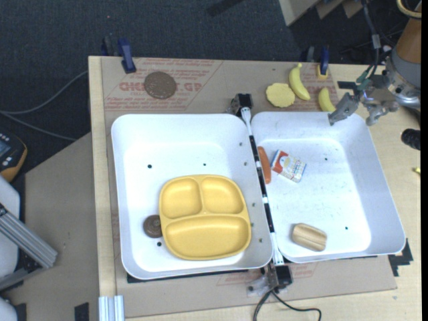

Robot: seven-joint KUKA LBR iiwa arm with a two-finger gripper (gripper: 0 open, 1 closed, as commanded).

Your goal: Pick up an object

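Tool (356, 108) w/ fingers spread, holding nothing, over right bin's (374, 199) far rim.

The arm's wrist (409, 59) shows as a rounded grey housing with an orange band above it. From it extends the gripper (358, 110), built of dull grey metal with two slim angular fingers (342, 109), and thin dark cables trail along its upper side.

A robotics lab: a plywood bench (200, 79) on dark carpet (67, 19), with blue clamps (126, 55) at its far edge, loose cables (40, 105) left of the bench, and toy bananas (301, 82) lying on the bench by the clamps.
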